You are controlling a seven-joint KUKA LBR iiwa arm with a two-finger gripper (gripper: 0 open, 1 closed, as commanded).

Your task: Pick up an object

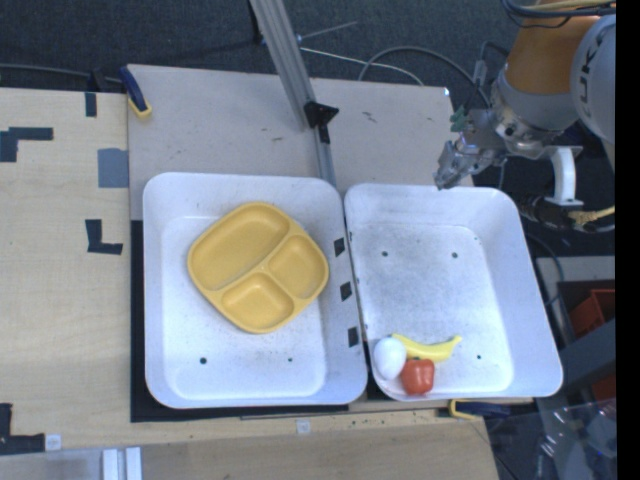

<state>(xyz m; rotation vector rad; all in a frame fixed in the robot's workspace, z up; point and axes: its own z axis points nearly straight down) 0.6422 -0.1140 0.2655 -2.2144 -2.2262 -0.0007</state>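
Observation:
In the right bin [450,278], three small objects crowd the near left corner: a white egg-like ball [388,357], a yellow banana [430,347] and a red pepper-like piece [419,375]. They touch one another. My gripper [452,168] hangs over the bin's far rim, well away from them, with nothing seen in it. The orange band of the arm [555,23] is at the upper right.
A yellow three-section plate [258,266] lies in the left bin [170,298]. A slanted metal post [285,48] rises behind the bins and meets the divide between them. Cables run behind the right bin. A blue and yellow clamp [135,92] sits at the back left.

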